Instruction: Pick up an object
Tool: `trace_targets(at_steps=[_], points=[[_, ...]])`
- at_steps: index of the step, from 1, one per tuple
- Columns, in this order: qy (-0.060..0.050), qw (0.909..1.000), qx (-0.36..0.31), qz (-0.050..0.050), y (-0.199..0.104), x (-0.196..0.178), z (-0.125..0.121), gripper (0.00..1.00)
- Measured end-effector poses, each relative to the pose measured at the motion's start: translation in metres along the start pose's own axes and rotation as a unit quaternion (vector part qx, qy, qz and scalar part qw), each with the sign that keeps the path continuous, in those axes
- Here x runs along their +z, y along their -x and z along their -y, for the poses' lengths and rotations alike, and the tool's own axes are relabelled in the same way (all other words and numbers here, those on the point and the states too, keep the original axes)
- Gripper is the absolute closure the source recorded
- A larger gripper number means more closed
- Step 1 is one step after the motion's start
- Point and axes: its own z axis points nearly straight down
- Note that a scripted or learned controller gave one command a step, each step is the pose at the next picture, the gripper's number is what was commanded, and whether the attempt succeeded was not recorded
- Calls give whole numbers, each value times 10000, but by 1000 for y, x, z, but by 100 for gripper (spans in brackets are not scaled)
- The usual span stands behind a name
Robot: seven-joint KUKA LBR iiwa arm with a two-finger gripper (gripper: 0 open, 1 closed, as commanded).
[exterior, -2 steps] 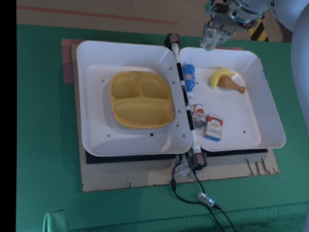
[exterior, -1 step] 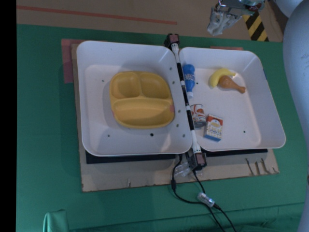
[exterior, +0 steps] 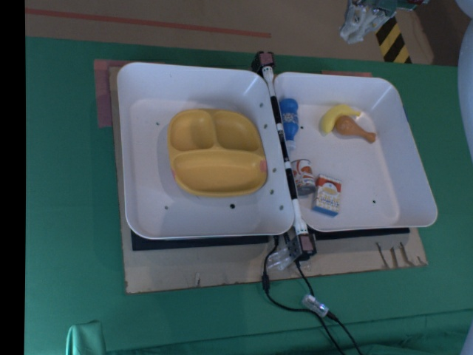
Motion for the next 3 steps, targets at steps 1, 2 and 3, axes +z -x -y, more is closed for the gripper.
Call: trace_targets(at_steps=[1,2,3], points=[[0,10000,-12,-10,-45,-5,0,100],[-30,10000,-4,-12,-53,18,1,100],[-24,10000,-12,-20,-95,25,1,100]])
